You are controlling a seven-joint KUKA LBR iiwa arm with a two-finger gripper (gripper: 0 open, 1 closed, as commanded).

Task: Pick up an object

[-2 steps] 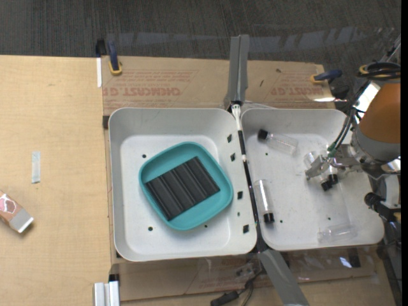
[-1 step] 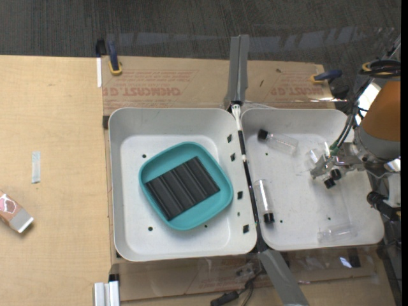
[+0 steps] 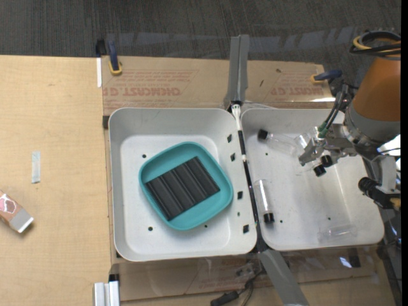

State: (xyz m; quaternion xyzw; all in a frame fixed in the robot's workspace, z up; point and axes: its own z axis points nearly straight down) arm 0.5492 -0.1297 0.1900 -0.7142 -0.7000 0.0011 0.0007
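Fingers [image 3: 317,156]: we cannot tell their state; they hang low over the right bin [image 3: 357,234], near a clear tube [image 3: 277,139]. We judge a descent toward it. Another tube [image 3: 262,201] lies along the divider. A teal tray [image 3: 185,185] occupies the left bin [image 3: 118,190]. Cardboard covers the table [image 3: 51,107].

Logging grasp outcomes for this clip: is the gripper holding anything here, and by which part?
It cannot be told. The gripper hangs over the right bin beside a clear tube, but no object shows between its fingers.
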